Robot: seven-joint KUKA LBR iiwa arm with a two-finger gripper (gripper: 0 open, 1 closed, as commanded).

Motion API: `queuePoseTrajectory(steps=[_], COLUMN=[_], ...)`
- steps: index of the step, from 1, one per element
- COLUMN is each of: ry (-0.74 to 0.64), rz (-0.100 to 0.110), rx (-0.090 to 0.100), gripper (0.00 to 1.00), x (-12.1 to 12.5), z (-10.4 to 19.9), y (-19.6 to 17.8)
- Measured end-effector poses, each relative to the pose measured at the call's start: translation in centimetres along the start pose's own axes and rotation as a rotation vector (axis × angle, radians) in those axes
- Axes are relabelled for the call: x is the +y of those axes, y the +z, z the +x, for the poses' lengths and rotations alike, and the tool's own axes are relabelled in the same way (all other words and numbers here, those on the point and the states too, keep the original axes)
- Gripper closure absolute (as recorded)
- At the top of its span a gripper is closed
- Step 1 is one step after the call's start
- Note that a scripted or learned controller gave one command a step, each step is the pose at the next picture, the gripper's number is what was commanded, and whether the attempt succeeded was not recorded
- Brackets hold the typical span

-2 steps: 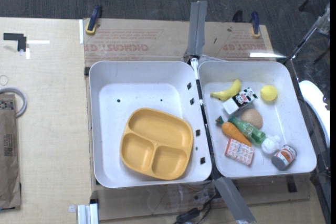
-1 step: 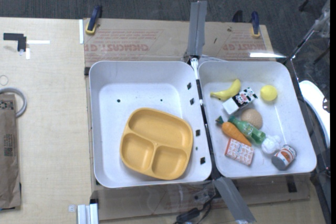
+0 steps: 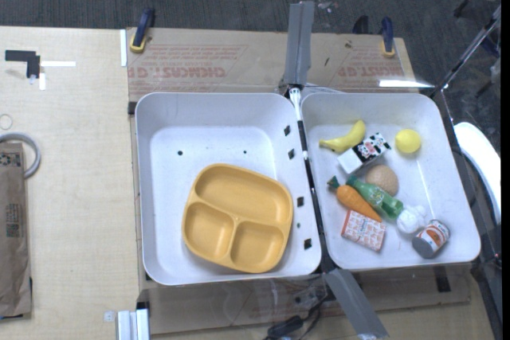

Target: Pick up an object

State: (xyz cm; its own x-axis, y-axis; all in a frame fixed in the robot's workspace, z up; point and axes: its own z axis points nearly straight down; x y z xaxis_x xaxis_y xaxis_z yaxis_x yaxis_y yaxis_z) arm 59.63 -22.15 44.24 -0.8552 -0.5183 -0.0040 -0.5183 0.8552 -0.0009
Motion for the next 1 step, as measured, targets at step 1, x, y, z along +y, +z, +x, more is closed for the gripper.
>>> queuePoseTrajectory(steps=[1], ry=[-0.23], rz=[0.001], rx=[-0.002], gripper=[1.0], x=[-3.23], z=[-5.31], y=[0.07])
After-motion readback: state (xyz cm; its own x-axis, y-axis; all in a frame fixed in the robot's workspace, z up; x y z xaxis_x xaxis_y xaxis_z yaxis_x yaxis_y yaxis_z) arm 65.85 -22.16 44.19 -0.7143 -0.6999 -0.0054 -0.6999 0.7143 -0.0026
